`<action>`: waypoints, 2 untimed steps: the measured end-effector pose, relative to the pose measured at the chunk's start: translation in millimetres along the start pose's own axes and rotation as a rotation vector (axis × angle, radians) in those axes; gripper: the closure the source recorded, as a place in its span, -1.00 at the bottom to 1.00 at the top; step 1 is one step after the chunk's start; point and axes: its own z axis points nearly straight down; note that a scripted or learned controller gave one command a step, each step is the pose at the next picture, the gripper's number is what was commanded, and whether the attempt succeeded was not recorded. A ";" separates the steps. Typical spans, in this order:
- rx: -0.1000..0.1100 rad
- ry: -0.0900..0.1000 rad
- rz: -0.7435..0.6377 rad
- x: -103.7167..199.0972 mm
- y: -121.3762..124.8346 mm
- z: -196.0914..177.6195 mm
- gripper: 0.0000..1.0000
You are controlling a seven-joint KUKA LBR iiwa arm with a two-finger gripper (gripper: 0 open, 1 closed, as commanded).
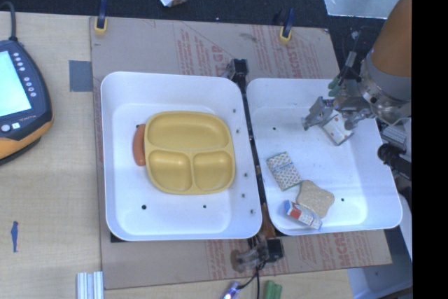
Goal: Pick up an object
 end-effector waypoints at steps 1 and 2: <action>0.001 -0.002 0.002 -85.6 55.7 27.5 -1.00; 0.002 0.000 0.000 -112.8 85.8 169.1 -1.00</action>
